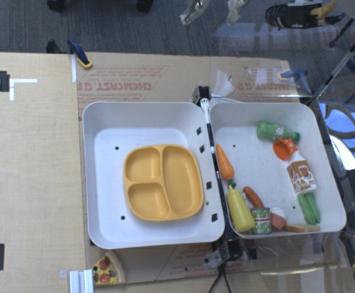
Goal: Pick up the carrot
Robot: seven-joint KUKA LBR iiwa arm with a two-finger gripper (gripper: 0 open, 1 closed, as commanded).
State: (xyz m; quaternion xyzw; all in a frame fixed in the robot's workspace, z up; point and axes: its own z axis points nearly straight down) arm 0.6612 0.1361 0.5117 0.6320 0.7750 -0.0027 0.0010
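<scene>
The carrot (224,162) is a short orange cone lying along the left wall of the right bin (321,140), with its thick end toward the front. My gripper (213,8) hangs high at the top of the camera view, far behind the bins and above the floor. Its two pale fingers (193,11) are spread apart and open, with nothing between them. The carrot lies free, well away from the gripper.
A yellow bottle (240,209), a red sausage (254,197) and a small can (261,220) crowd just in front of the carrot. A green bottle (276,131), an orange piece (285,148), a carton (301,177) and a green vegetable (310,207) lie to the right. The left bin (98,163) holds a yellow divided plate (163,182).
</scene>
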